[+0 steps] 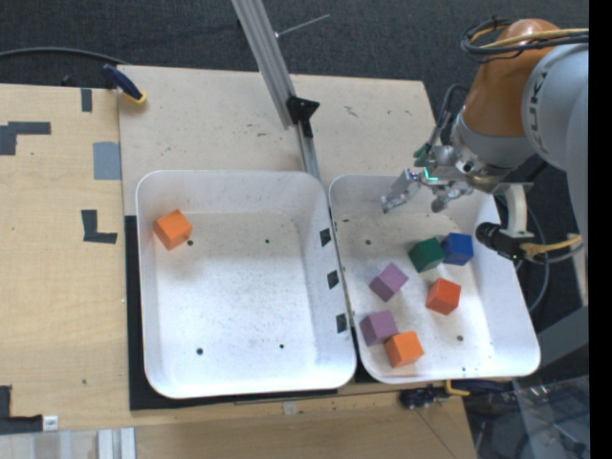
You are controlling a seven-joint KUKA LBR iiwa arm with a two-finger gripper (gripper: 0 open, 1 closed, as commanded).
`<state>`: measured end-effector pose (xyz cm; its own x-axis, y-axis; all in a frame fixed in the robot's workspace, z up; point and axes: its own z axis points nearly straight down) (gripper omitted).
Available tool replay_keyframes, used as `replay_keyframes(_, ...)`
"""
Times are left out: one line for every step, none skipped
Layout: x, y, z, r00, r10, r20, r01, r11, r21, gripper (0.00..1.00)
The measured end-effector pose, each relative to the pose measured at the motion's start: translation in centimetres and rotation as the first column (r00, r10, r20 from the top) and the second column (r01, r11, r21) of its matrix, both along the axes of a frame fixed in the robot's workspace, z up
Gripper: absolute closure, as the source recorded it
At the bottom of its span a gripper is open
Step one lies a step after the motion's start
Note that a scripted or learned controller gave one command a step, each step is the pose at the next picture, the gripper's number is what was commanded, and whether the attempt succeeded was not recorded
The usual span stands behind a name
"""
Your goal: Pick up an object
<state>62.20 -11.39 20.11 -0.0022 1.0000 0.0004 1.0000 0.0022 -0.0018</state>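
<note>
One fixed overhead camera looks down slantwise on both bins (143, 256).

We see our arm (535, 75) reaching in from the right edge of the camera view, its grey casing bulking large at the upper right and the orange band sitting just behind the wrist. Ahead of that band the wrist narrows into a cluster of metal fittings with a small green-lit spot. From there our gripper (413, 194) points left and a little downward, its two fingers (395, 200) held slightly apart with nothing between them. Behind the gripper, black cables loop over the arm's orange part.
</note>
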Motion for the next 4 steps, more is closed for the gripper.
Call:
replay_keyframes(0.7, 0.3, -6.0, 1.0, 0.0, -0.005, 0.0, 1.0, -0.001, 0.0)
replay_keyframes(0.5, 0.4, -11.3, 1.0, -0.001, -0.004, 0.001, 1.0, -0.001, 0.0)
replay_keyframes(0.7, 0.5, -10.0, 1.0, 0.001, -0.001, -0.001, 1.0, -0.001, 1.0)
replay_keyframes(0.2, 0.0, -3.9, 1.0, -0.002, 0.006, 0.002, 1.0, -0.001, 1.0)
